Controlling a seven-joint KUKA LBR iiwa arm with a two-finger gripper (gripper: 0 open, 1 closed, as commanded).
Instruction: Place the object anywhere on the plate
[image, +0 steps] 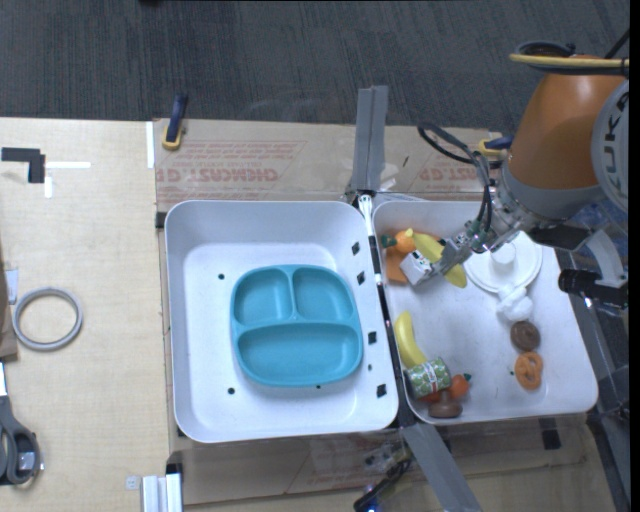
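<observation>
The grey arm with its orange band reaches in from 3 o'clock and its end effector hangs low over the upper left part of the right shallow white bin, right beside an orange and yellow cluster of toy food at the bin's 10 o'clock corner. Whether it is spread or closed, or has anything in it, cannot be told from this slant. The task's object is most likely one of that cluster; nothing lies yet on the teal plastic divided plate, which sits in the middle of the left shallow white bin.

To do the grasp well, the approach should be straight down on 1 piece only, since the pieces touch and a skewed close would push them apart.

The cluster lies near the wall shared by the 2 bins, so room toward 9 o'clock is tight; a clean lift must clear that double rim before crossing. A yellow banana-shaped toy and a small green-labelled can lie toward 6 o'clock, well apart from the pick. The plate has open bin floor all round it
</observation>
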